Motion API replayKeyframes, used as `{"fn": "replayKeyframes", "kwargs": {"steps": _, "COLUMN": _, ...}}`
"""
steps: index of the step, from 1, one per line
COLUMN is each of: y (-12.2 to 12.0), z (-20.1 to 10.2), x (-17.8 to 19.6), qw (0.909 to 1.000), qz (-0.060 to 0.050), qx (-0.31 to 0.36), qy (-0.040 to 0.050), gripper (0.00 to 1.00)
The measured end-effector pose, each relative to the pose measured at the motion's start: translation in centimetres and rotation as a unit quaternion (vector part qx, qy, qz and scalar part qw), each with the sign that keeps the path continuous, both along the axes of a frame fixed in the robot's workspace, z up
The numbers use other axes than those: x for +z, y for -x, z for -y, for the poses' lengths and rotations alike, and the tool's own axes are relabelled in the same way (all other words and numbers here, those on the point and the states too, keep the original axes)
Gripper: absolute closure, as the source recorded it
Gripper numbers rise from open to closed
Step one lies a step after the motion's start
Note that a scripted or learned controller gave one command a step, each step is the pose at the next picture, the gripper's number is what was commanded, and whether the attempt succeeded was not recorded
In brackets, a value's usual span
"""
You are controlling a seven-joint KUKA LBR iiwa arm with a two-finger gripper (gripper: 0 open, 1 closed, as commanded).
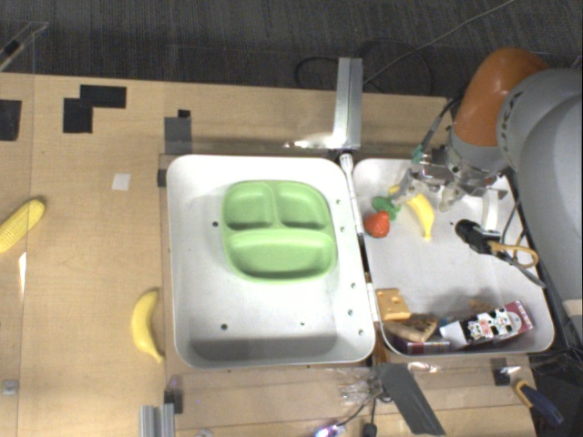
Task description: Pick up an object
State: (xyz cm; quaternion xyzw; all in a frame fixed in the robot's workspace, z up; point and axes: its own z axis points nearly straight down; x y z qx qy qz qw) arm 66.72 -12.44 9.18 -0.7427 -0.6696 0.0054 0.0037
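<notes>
Cluttered packets [474, 324] aside, end effector [428, 182], grip state unclear to me, should descend squarely over banana [422, 215].

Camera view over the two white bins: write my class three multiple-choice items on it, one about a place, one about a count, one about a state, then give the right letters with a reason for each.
1. Where does the green divided plate lie?
A. in the left bin
B. in the right bin
C. on the bench outside both bins

2. How many compartments does that plate have?
A. one
B. three
C. six

3. Where is the gripper?
A. over the green plate
B. outside both bins, over the bench
C. low in the right bin, close to the small banana

Answers: 1 A, since the plate sits inside the left bin's walls. 2 B, as two small sections at the top and one wide section below show. 3 C, because the wrist reaches into the right bin's upper part, beside the banana and strawberry.
</notes>
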Motion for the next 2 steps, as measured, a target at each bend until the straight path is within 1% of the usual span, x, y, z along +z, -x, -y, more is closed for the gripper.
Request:
{"fn": "replayKeyframes", "kwargs": {"steps": 1, "y": 0.0, "z": -0.3, "x": 1.0, "qw": 1.0, "qz": -0.003, "qx": 0.003, "qy": -0.0021, "gripper": 1.0}}
{"fn": "replayKeyframes", "kwargs": {"steps": 2, "y": 1.6, "z": -5.0, "x": 11.9, "qw": 0.9999, "qz": 0.01, "qx": 0.002, "qy": -0.0011, "gripper": 1.0}}
